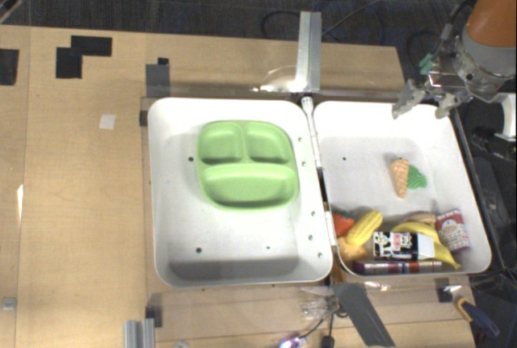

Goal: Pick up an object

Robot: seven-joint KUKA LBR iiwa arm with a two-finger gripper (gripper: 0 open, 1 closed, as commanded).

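Note:
My gripper (425, 103) hangs over the far right corner of the right bin (355, 128), fingers spread apart and nothing between them. Below it on the bin floor lies a toy carrot (401, 177) with a green top (416, 178). Along the bin's near edge is a heap: a yellow corn cob (363, 225), a banana (426, 231), a small red can (452, 230), a black and white carton (393, 245), a dark marker (401, 266) and an orange piece (343, 223).
The left bin (174, 177) holds a green divided plate (245, 163). A metal post (310, 48) stands at the back between the bins. Cables run across the dark floor behind the bench.

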